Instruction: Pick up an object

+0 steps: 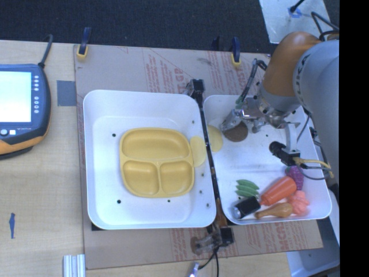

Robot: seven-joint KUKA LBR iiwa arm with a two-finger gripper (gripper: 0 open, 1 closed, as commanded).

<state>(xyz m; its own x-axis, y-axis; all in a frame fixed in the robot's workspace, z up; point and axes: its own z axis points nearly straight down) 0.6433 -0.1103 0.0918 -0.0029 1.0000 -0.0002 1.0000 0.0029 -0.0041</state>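
camera view, from above at a slant: i am the grey arm with the orange band, reaching in over the right bin [228,172]. my gripper [237,120] hangs low at that bin's far end, just above a small brown rounded object [235,133] — likely what i am going for. whether i am open or closed on it i cannot tell; my wrist hides that.

to do this well i judge i should centre over the brown piece, keep off the bin's left wall close by, and close only once i straddle it.

at the right bin's near end lie a green pod [247,186], an orange carrot [279,190] and a black piece [246,207]. left of it, the other bin [98,154] holds a yellow divided tray [157,161].

faint reddish print crosses the board under the bins — too blurred to read.
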